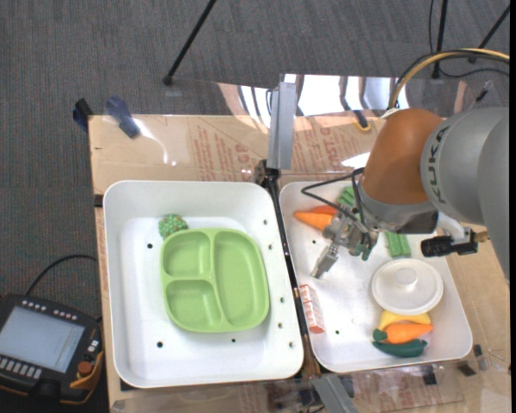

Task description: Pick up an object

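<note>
Over right bin (464, 334), jaws (323, 265) state unclear, beside carrot (314, 218), bare floor below.

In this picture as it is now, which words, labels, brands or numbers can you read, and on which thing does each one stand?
"KUKA": dark letters, seen sideways, on the grey arm.
Red print on the brown cardboard behind the bins: mirrored or upside down, too blurred to read.
Red and white packet at the right bin's left wall: print too small to read.
Handheld pendant, bottom left: its screen shows no readable text.
</note>
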`<action>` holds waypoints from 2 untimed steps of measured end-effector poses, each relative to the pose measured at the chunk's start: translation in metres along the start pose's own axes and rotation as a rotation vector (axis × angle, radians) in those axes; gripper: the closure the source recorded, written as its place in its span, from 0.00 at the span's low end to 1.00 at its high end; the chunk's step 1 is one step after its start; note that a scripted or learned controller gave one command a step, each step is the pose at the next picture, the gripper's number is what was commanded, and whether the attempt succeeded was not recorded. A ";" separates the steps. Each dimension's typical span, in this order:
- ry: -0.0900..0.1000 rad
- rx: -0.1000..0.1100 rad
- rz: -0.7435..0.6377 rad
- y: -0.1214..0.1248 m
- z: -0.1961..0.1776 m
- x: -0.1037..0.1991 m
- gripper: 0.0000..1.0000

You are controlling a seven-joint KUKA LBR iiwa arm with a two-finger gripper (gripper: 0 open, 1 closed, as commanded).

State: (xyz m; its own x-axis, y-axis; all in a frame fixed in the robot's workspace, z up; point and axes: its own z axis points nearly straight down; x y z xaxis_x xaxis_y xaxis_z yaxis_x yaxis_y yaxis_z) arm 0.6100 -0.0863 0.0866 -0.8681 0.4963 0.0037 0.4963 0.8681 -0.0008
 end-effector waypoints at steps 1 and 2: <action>-0.002 0.000 0.252 0.005 0.000 0.000 0.00; -0.002 -0.002 0.408 0.000 -0.001 -0.007 0.00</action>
State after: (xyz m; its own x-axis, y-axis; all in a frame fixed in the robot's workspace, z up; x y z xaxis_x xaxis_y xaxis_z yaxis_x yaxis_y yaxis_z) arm 0.6158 -0.0902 0.0875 -0.6002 0.7999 0.0015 0.7999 0.6002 -0.0001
